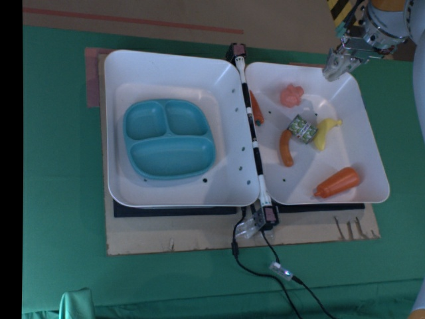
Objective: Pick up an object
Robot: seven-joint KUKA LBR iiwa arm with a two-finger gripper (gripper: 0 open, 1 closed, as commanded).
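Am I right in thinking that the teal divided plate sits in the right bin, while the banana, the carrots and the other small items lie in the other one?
Not quite: the camera view shows the teal divided plate in the left bin. The banana, the carrots and the other small items lie in the right bin.

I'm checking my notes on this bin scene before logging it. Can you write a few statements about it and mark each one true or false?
1. The teal divided plate lies in the left bin. True.
2. The tool holds the banana. False: the banana lies in the right bin, and the tool hangs above that bin's far corner.
3. The large carrot lies near the right bin's near edge. True.
4. The pink toy sits on the plate. False: it is in the right bin.
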